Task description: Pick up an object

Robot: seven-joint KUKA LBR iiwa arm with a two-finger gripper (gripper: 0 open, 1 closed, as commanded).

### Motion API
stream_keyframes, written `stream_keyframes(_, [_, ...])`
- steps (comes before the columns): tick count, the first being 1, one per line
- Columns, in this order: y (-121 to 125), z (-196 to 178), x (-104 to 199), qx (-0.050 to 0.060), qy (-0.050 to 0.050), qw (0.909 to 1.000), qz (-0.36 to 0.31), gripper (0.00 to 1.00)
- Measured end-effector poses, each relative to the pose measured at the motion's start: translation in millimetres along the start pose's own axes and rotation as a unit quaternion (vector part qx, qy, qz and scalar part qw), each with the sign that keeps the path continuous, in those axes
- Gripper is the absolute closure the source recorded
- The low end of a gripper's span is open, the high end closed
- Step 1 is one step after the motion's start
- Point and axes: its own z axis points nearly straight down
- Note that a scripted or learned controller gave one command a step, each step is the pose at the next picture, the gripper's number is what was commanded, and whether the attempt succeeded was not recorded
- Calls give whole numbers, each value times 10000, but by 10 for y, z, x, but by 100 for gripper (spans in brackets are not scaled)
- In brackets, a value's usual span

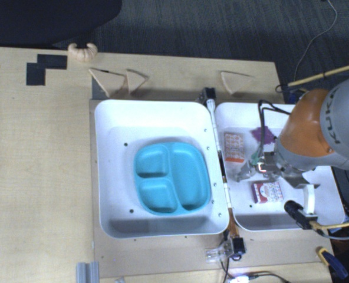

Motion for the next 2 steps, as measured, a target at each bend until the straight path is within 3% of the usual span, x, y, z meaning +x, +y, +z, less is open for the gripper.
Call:
stream_keyframes(1, [27, -117, 3, -37, -4, 10000, -7, 100])
stream_keyframes(2, [26, -117, 3, -35, -4, 10000, -8, 0])
